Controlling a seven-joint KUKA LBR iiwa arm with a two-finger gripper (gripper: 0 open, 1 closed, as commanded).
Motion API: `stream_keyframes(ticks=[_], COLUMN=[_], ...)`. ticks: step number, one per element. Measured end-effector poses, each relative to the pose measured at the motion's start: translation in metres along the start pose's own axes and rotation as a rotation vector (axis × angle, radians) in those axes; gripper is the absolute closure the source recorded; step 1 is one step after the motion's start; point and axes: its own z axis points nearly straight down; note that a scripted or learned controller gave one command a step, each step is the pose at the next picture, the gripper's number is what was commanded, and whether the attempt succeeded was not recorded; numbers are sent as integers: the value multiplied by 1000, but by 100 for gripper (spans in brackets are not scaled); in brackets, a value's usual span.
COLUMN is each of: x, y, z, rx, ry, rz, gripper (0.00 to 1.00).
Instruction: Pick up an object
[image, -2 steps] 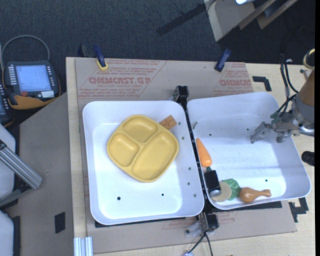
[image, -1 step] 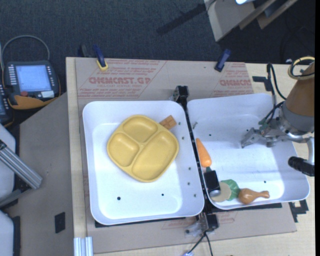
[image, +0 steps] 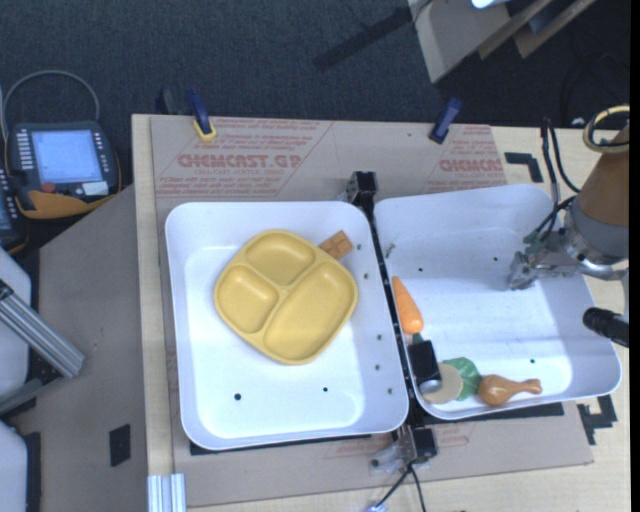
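Note:
My gripper (image: 528, 268) hangs over the right side of the right bin (image: 470, 225), above bare white floor, with no object between its fingers. An orange carrot (image: 407, 306) lies along that bin's left wall. At the bin's front lie a black block (image: 423, 362), a green and tan round piece (image: 455, 381) and a brown drumstick (image: 505, 387). All of these sit well to the left of and in front of the gripper. In the left bin (image: 200, 400) rests a yellow divided plate (image: 286, 296) with a small brown block (image: 336, 243) at its far edge.
The bins stand side by side on a brown board (image: 300, 155) held by blue clamps (image: 203, 118). A teach pendant (image: 62, 162) sits off the bench at the far left. A black cable runs down to the arm at the right.

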Motion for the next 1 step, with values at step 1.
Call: stream_keyframes(ticks=[1], x=[-5], y=[5], z=[-45], rx=[1], ry=[1], rz=[0], gripper=[100])
